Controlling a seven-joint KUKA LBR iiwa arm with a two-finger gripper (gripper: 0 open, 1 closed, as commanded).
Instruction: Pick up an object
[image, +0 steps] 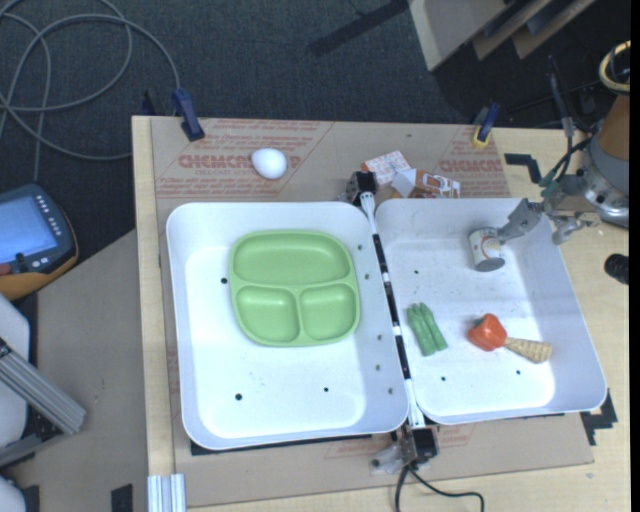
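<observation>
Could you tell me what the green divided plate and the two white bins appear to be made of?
The green divided plate looks like moulded plastic, matte: uniform colour, rounded compartment ridges, soft sheen. The left bin and right bin look like thin formed plastic, smooth and slightly glossy, with rounded corners; painted metal cannot be excluded.
</observation>
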